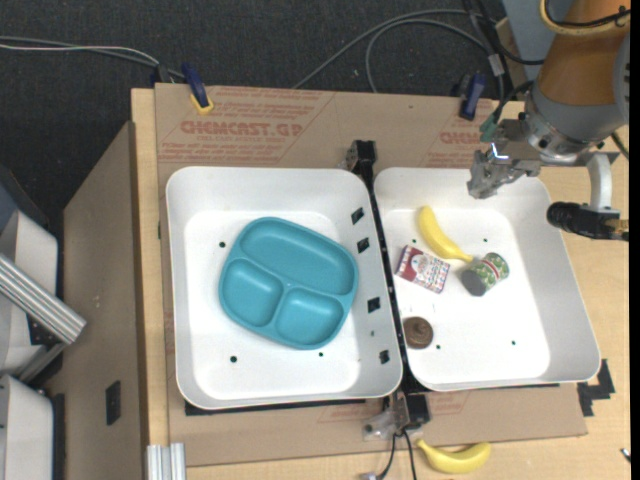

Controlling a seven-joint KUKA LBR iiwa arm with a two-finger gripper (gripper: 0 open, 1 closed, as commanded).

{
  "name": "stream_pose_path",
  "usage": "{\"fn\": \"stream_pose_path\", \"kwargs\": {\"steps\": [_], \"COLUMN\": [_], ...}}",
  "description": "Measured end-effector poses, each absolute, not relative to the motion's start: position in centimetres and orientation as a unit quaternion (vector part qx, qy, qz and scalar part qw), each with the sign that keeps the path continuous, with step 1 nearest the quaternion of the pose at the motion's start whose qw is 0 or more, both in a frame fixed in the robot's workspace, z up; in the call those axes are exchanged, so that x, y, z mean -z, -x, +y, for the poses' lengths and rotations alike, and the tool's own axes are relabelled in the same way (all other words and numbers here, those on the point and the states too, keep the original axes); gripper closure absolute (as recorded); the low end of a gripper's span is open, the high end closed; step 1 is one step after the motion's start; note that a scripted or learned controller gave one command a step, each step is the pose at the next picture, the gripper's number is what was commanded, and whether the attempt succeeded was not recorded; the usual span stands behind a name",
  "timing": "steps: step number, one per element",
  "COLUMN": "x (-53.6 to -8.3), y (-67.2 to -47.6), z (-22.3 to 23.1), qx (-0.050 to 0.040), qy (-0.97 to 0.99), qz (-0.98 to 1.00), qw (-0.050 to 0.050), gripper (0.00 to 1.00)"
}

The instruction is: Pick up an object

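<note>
The right bin (560, 298) holds a yellow banana (438, 235), a small red and white packet (423, 269), a green and grey can (485, 272) lying on its side, and a brown round disc (417, 332). My gripper (493, 179) hangs above the bin's far edge, up and to the right of the banana, apart from all the objects. Nothing shows between its fingers.
The left bin (190, 298) holds a blue divided plate (288, 281). A second banana (455, 456) lies on the bench in front of the bins. Cables run across the dark floor behind, and clamps (199, 92) grip the cardboard's back edge.
</note>
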State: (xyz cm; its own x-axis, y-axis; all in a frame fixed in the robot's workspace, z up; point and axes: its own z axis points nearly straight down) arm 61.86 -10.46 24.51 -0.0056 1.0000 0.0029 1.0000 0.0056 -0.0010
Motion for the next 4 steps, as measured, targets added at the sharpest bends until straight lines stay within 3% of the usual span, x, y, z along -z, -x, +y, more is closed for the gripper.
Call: {"fn": "stream_pose_path", "kwargs": {"steps": [1,4], "x": [-24.5,-22.3], "y": [-59.1,-53.7], "z": [-6.1,6.7], "qx": [-0.0003,-0.0011], "qy": [0.705,0.705], "qz": [-0.709,-0.709], "qw": [0.002,0.003], "gripper": [1.00,1.00]}}
